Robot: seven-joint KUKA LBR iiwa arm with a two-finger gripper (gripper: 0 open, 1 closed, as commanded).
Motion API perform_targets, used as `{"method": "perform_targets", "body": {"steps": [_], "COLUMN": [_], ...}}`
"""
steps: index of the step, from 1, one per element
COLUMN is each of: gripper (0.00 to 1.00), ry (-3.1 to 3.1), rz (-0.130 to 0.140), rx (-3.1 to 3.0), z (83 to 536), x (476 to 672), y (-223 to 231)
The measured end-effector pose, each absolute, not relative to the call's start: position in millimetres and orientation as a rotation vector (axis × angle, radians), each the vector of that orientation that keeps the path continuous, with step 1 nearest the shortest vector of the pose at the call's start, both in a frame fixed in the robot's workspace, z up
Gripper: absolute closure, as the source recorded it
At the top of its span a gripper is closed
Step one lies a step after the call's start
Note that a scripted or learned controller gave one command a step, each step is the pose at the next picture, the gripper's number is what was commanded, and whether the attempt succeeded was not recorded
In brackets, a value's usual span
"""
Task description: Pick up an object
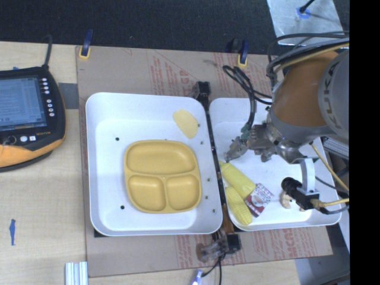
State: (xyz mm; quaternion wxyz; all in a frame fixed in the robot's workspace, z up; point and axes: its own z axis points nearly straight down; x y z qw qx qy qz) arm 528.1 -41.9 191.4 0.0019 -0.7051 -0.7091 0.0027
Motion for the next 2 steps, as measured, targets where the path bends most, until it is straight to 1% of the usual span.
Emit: {"method": "perform_targets", "body": {"steps": [1,2], "gripper": [0.00,0.00], "ry": [-2.228,-2.227], "rz": [0.006,0.008], "rx": [-2.213,-2.212], "z": [191.5,191.5], "x": [531.8,530.3], "y": [-30.9,-33.4]}}
